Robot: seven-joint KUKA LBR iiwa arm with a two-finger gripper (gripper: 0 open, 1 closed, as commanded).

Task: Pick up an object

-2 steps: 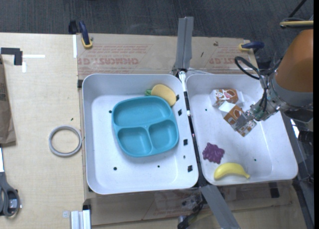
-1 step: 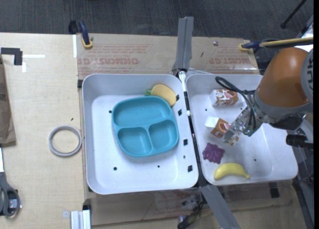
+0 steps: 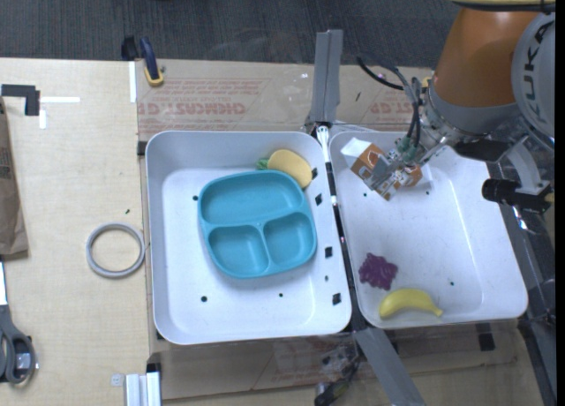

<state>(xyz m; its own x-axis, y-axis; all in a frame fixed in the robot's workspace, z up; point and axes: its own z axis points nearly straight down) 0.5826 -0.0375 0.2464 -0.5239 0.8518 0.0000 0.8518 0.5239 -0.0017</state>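
Two white bins side by side on the desk. Right bin (image 3: pixel 494 245): near its far left corner, a small brown-and-orange carton (image 3: pixel 381 170), tilted, lifted or propped under the claw (image 3: pixel 408 155). Looks pinched at its upper right edge by the claw, though the fingertips blur into the wiring there; cannot tell for certain how wide the claw stands or whether the grip is real. Beside the carton, toward the far wall, a white scrap (image 3: pixel 355 147).

Along the near edge of the same bin: a yellow banana (image 3: pixel 410 304) and, just beside it, a purple bunch of grapes (image 3: pixel 378 270). Both well apart from the claw.

Left bin (image 3: pixel 168 245): a blue divided plate (image 3: pixel 258 221) in the middle, with a yellow lemon-like fruit (image 3: pixel 291 166) touching its far right corner.

Handling, as a judgement: carton likely light, thin-walled, somewhat crushable, smooth on its printed faces. Best taken across two flat opposite faces near the middle, not by a corner or flap, which would let it swing or slip out. Banana probably a hard toy, curved and slick; better gripped across its thick middle. Grapes bumpy, likely easy to pinch.
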